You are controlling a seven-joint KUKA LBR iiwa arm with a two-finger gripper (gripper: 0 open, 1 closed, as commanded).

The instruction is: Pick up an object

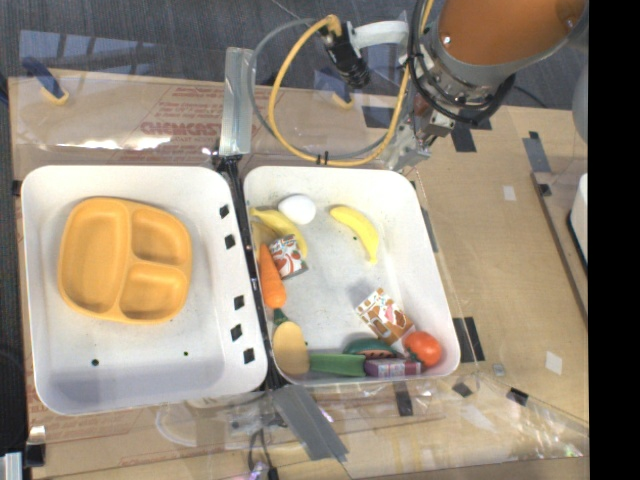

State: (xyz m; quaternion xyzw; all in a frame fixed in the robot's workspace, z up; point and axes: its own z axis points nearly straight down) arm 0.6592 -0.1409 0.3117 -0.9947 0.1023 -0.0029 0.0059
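— Down at the bottom of the frame, along the near wall of the right bin (432, 268), that's where most of the clutter sits: a tomato (424, 348), a purple packet (392, 368), a green vegetable (335, 364) and a tan spoon-shaped piece (290, 348).

— And the arm?

— Up at the top right, above the bin's far corner. The gripper (420, 133) hangs past the rim, nothing in it that I can see. Whether it's open or closed, I can't tell from this angle.

— What would you go for?

— The banana (356, 230), upper middle of that bin. It lies alone on bare floor, apart from the white egg (296, 209) and the carrot (271, 278). It looks like a plastic toy: light, stiff, probably a bit slick. I'd pinch it across the thick middle of the curve, not the tapered ends, or it may squirt out.

— And the left bin (40, 298)?

— Just an orange divided plate (124, 258), too wide and flat.
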